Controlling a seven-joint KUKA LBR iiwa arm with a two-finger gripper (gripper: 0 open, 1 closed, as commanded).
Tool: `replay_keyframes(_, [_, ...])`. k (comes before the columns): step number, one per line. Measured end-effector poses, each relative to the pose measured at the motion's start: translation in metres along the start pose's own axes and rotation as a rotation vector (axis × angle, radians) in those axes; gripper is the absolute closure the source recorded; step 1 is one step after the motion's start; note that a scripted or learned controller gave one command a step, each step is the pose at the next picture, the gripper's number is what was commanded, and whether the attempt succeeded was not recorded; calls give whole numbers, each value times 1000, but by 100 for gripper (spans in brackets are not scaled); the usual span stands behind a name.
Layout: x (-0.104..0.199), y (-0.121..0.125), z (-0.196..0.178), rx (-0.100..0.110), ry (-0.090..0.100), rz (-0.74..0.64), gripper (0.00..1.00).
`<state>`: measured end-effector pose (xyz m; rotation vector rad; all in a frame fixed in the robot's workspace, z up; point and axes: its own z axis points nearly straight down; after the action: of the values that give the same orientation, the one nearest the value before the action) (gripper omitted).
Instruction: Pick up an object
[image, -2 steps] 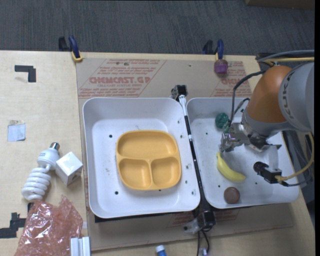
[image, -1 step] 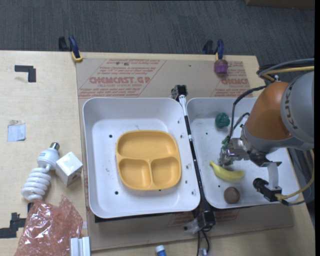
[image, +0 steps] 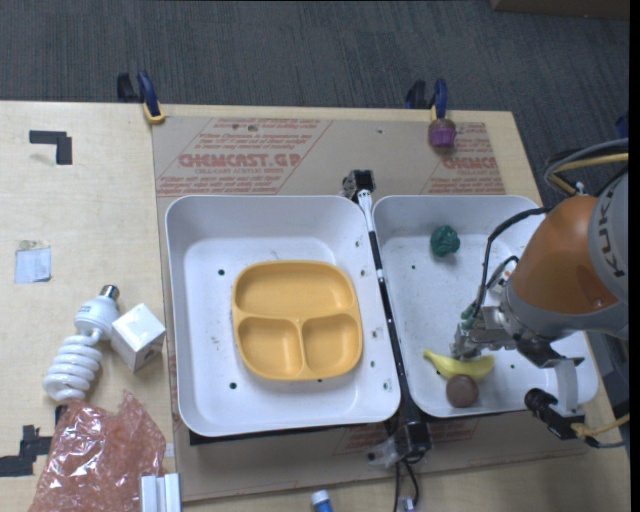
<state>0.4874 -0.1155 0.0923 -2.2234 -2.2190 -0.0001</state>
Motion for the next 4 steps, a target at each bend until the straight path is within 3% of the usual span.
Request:
replay_keyframes(1, [20, -9, 0, -2, 0, -1, 0])
replay_keyframes(2, [19, -8, -10, -5, 0, 2, 100])
replay_keyframes(3, [75, 34, -100, -2, -1, -3, 100])
replay_keyframes(4, [75, 34, -100, -2, -1, -4, 0])
